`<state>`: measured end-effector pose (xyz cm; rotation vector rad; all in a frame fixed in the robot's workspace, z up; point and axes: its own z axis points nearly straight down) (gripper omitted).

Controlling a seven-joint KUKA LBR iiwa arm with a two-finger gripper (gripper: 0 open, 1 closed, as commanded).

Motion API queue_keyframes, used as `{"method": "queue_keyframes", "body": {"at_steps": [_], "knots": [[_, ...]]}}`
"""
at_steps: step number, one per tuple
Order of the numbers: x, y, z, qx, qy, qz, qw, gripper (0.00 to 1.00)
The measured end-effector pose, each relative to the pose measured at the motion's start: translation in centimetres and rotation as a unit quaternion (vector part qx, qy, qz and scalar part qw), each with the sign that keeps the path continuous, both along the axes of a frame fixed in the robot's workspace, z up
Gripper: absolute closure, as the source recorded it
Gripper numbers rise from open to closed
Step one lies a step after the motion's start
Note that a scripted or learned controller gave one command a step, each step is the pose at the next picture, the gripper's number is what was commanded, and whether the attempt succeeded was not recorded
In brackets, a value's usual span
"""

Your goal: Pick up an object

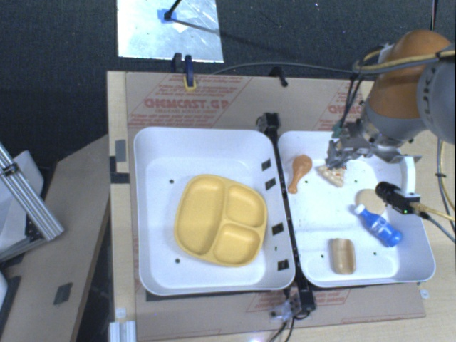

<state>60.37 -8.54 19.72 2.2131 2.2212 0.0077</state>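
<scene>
While our gripper (pixel 340 155) hangs in the right bin (pixel 420 262), the nearest pick is the pale wedge (pixel 332 174) just under it, toward 6 o'clock.

We cannot tell how the gripper is set, and nothing is visibly in its grasp. At its 9 o'clock lies a smooth tan drumstick (pixel 298 172), long axis running 12 to 6, slightly tilted. Farther off at 5 o'clock sit a glossy blue bottle (pixel 378 226) and a rounded brown loaf (pixel 342 254). A compartmented yellow plastic tray (pixel 220 220) occupies the left bin (pixel 153 191).

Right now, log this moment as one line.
gripper over pale food piece | right bin | yellow tray in left bin
</scene>
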Motion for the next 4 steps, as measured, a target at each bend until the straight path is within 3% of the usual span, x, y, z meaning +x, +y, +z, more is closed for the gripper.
{"method": "queue_keyframes", "body": {"at_steps": [2,4], "knots": [[0.4,-1.1,9.3,-0.0001,0.001,0.000,1.0000,1.00],[-3.4,9.2,7.6,0.0013,0.003,0.003,1.0000,1.00]]}}
